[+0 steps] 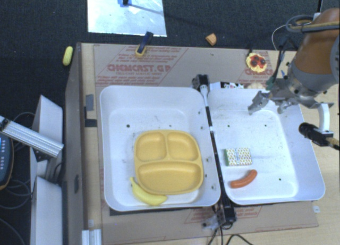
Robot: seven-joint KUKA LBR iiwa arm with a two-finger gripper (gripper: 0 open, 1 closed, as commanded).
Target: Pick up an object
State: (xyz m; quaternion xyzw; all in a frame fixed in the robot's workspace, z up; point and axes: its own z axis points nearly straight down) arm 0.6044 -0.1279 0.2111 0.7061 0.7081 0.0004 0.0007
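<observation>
Over the far right corner of the right bin (305,148) hangs the gripper (269,104), and here the risks start. Both candidates lie well away from it, toward the near left of that bin: the sausage (243,179) near the front, the patterned block (237,157) just beyond it. I judge the long reach down and across is where a try could miss. The sausage is round and slim, so it could roll out from under closing fingers. The block lies flat on the floor, so fingers may skate over it. The two sit close together, so a drop aimed at one may nudge the other.

Now the tool: its fingers are spread, one prong (257,102) reaching left, and nothing sits between them. It touches no object. Over in the left bin, a yellow tray (169,161) and a banana (146,195) wait untouched.
</observation>
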